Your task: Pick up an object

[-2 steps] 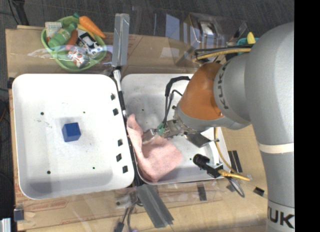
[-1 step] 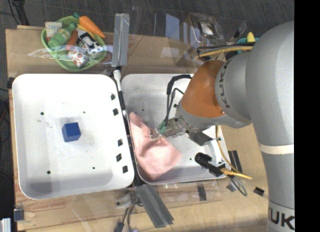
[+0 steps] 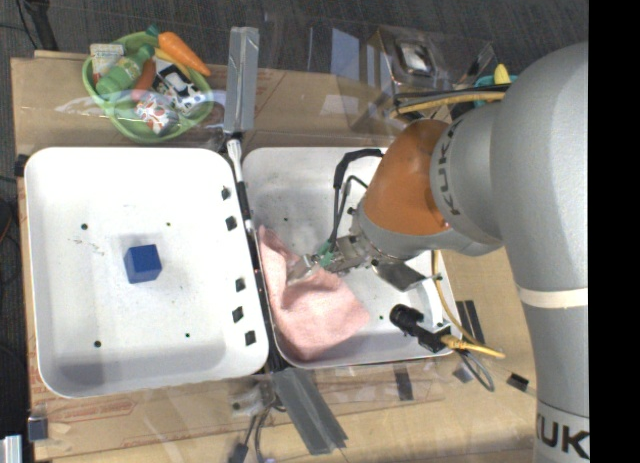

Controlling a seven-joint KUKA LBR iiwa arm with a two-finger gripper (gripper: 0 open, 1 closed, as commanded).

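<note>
Lying crumpled in the bin on the view's right [image 3: 290, 181], the pink cloth [image 3: 318, 309] hugs that bin's left wall. Its long axis runs from a narrow end at the upper left down to a broader heap at the lower right, near the bin's front edge. The gripper [image 3: 325, 256] sits at the cloth's upper edge, touching it or just above it (the slant of the view does not settle which). Whether the gripper is spread or pressed together cannot be told, since the wrist and the orange band [image 3: 405, 186] loom over it. The grey arm [image 3: 530, 151] covers much of the bin's right half and hides whatever lies beneath.

In the other bin [image 3: 120, 191], well apart from the cloth, a blue cube [image 3: 143, 262] stands alone left of centre. Beyond that bin's far edge a green bowl [image 3: 120, 129] holds a jumble of small toys, an orange carrot shape [image 3: 180, 49] among them; the rest are too small to name.
</note>
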